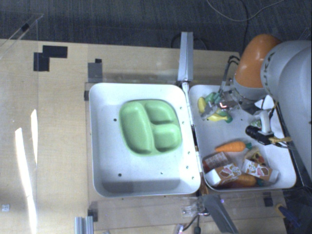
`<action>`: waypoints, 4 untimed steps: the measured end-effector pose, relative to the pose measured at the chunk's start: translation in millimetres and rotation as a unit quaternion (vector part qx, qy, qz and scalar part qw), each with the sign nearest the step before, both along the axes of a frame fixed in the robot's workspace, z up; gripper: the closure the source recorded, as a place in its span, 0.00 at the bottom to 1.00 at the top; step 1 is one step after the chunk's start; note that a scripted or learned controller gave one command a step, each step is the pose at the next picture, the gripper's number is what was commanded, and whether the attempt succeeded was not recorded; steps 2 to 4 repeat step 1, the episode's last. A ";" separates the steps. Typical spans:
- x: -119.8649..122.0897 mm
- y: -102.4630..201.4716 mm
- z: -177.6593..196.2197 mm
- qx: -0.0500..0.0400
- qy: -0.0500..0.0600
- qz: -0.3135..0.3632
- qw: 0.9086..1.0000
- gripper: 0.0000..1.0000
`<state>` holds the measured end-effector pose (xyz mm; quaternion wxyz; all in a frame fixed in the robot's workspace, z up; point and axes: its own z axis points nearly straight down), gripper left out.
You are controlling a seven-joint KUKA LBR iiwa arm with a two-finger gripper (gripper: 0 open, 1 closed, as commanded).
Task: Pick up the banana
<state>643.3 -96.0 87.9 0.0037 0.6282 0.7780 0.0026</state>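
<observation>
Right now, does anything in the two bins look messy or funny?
Yes, a little. The right bin is crowded: the carrot and snack packets lie jumbled at odd angles near its front, while the claw sits over the banana. The green tray in the left bin sits slightly crooked.

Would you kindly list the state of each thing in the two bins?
Green tray: upright in left bin, nothing in its compartments.
Banana: lying in right bin, under the gripper.
Carrot: lying flat.
Snack packets: lying flat, bunched together.
</observation>
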 end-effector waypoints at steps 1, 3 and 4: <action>2.7 1.9 13.1 0.000 -0.004 0.004 1.000 1.00; 2.7 1.9 13.1 0.000 -0.004 0.004 1.000 1.00; 2.7 1.9 13.1 0.000 -0.004 0.004 1.000 1.00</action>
